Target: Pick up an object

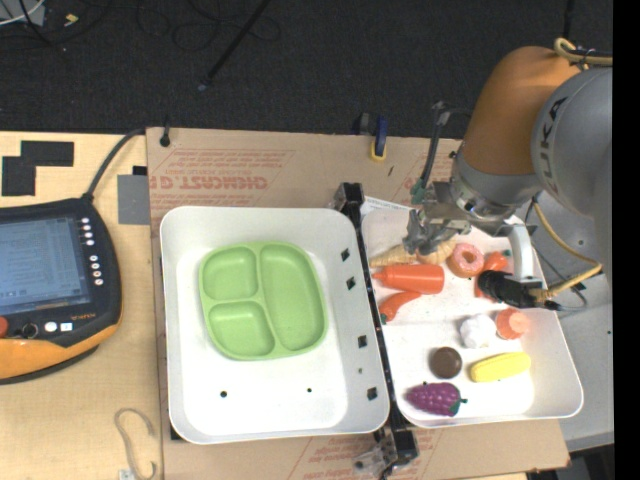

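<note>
My gripper [425, 240] hangs over the far part of the right bin [560, 393], just above the orange carrot [410, 277]; nothing shows between its fingers. A pink donut [465, 260] lies right of the gripper, with a small orange-red piece [495, 262] beside it. Below the carrot lies a red pepper-like piece [397, 303]. Toward the near side sit a white object [477, 330], a red-orange strawberry-like piece [513, 323], a brown round object [445, 362], a yellow banana-like piece [499, 367] and a bunch of purple grapes [433, 399].
The left bin [190, 388] holds a green divided plate [263, 300]. A black divider [365, 308] separates the two bins. A teach pendant [50, 283] lies at the left on the bench. The grey arm with its orange band [510, 108] rises at the right.
</note>
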Action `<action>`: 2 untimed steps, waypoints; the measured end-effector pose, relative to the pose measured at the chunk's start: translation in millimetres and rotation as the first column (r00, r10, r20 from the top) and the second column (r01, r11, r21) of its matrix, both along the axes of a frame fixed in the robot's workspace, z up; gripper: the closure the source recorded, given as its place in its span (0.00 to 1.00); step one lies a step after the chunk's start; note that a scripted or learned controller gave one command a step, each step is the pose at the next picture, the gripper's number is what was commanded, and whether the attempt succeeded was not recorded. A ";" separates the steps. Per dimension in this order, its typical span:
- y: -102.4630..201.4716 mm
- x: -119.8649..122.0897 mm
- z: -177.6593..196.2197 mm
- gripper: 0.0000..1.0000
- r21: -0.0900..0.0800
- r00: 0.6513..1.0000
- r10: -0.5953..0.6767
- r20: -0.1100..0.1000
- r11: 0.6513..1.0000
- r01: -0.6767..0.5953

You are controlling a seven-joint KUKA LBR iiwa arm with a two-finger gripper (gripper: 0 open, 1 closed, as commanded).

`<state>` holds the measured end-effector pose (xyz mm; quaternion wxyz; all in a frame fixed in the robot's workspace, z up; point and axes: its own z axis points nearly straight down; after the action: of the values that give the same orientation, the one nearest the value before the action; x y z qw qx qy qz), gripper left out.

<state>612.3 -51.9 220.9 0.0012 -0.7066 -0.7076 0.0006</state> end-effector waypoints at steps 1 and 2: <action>9.5 4.6 9.8 1.00 0.000 1.000 -0.002 0.001 1.000 0.002; 22.0 3.6 15.6 1.00 0.000 1.000 -0.001 0.001 1.000 0.001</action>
<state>615.8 -29.9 236.5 0.0008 -0.7070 -0.7072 0.0002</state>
